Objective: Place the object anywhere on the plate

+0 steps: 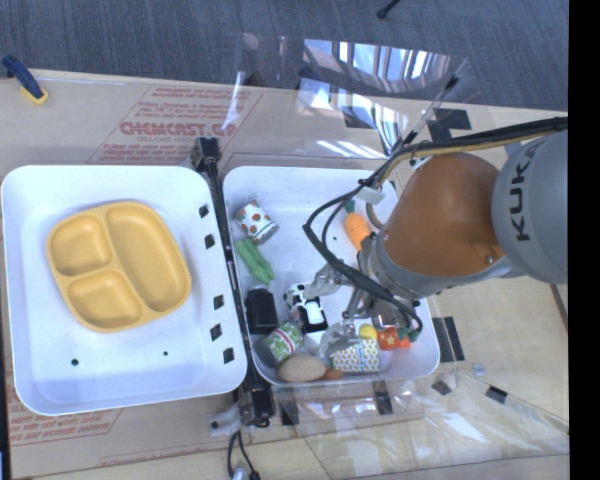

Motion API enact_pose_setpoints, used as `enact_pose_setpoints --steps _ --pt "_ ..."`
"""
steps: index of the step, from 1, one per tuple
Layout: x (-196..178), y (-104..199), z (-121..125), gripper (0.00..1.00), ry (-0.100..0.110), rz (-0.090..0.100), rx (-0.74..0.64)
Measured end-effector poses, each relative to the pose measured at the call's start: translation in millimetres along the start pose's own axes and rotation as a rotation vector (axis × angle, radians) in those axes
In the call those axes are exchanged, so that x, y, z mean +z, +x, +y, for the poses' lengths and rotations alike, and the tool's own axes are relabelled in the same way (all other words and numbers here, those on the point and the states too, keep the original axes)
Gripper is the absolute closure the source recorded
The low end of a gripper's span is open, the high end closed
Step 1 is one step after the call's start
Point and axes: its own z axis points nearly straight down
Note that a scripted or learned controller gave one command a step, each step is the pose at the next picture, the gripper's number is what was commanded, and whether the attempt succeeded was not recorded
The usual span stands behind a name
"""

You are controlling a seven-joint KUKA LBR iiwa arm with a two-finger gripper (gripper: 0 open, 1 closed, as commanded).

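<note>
Plate (118, 265), the yellow divided one, sits bare in our left bin (40, 368) while the arm's pincer (352, 313) hangs low over the right bin's (280, 183) clutter, its grip something we cannot tell, so the placing is all ahead.

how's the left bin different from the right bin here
The left bin holds one thing, a yellow plate with three compartments; the right bin holds a jumble of small things, among them a green pod-shaped toy and a black block. The arm reaches over the right bin, while the left bin lies uncovered. The things in the right bin crowd toward its near edge; the plate sits in the left bin's far half. Both are shallow and white.
</note>
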Motion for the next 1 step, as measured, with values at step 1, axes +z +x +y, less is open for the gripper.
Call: enact_pose_setpoints --steps 1 --pt "-21.7 -14.8 -3.0 0.00 0.000 -0.001 0.094"
